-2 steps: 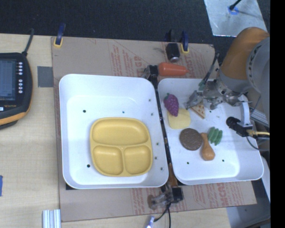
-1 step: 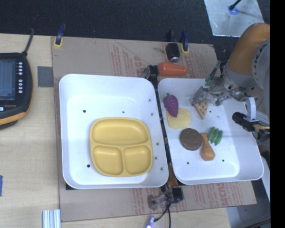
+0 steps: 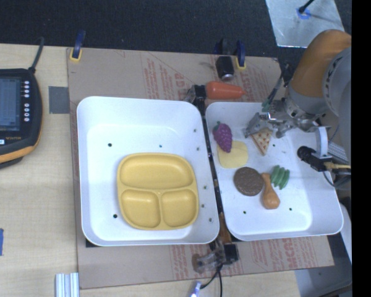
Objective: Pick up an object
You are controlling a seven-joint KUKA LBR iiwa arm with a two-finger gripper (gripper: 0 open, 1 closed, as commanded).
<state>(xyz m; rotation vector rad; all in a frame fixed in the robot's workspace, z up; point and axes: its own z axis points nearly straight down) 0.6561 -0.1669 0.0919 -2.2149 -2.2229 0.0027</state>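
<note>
Camera view shows the gripper [image 3: 264, 127] low over the cracker [image 3: 261, 142] in the right bin [image 3: 321, 218]; its opening I cannot tell. Approach step, likely; next it must close squarely on the cracker.

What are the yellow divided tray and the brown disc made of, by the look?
Yellow divided tray: looks like moulded plastic, smooth with a soft sheen, rounded compartment walls, one even colour. Brown disc: probably plastic or rubber toy food, matte dark brown, flat with a slightly textured top; too small to say which.
</note>
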